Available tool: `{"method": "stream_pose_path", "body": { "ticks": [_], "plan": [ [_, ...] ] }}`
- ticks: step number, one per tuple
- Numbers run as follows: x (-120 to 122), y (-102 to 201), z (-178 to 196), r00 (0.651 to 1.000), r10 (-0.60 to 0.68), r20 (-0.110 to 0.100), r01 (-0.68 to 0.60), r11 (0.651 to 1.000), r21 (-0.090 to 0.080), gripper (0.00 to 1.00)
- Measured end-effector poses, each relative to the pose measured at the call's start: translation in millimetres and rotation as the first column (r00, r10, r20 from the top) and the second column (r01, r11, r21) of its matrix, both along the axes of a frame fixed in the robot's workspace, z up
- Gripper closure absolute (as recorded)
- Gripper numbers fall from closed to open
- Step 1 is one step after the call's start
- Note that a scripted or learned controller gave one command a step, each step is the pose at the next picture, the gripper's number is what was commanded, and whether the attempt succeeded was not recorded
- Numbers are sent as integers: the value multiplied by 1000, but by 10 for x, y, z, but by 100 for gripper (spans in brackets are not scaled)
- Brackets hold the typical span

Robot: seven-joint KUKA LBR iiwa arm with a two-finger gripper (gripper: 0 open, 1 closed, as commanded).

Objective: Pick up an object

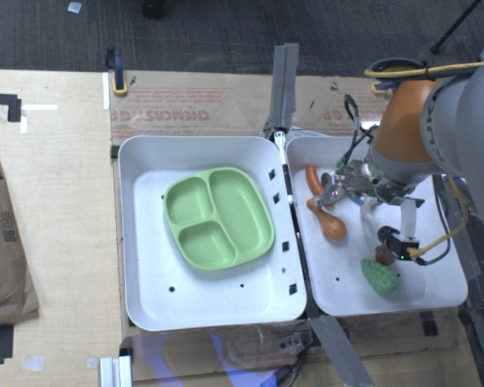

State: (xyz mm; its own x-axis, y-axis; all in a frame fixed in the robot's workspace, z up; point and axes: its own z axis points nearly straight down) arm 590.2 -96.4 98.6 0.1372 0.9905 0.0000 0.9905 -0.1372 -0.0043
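I take the orange spoon-shaped piece (329,220) as my likeliest target: it lies in the right bin (436,297), in that bin's left half, with its rounded bowl end toward the near side and its thin handle running up and left. Its long axis is slanted, roughly from upper left to lower right in the camera view. The gripper (332,190) sits just above the handle end, so the piece lies straight below and slightly toward the near edge from it. I judge that only a short descent is needed, with the closing direction set across that slanted axis.

Just beside it, up and left, lies 1 orange-red sausage-shaped piece (312,178), close enough that I could catch it by mistake. Nearer the front of the same bin I count 1 small brown piece (383,255) and 1 green textured piece (380,276), touching or nearly so, well apart from the gripper.

The left bin (145,297) holds 1 green divided plate (219,216) with 3 compartments.

That makes 2 bins on the tabletop (56,216) and 1 arm (436,123).

I cannot tell whether the gripper is parted or closed, and I see nothing clearly held in it.
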Motion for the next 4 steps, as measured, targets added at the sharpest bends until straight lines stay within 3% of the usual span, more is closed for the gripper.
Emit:
{"method": "stream_pose_path", "body": {
  "ticks": [1, 2, 3, 4],
  "plan": [
    [239, -386, -37, 923, 385, 12, -385, 923, -3, 0],
    [-178, -144, 151, 915, 404, -1, -404, 915, 2, 0],
    [-424, 198, 894, 901, 433, 0, -433, 901, 2, 0],
    [-77, 38, 1615, 894, 448, -1, -448, 894, 0, 0]
  ]
}}
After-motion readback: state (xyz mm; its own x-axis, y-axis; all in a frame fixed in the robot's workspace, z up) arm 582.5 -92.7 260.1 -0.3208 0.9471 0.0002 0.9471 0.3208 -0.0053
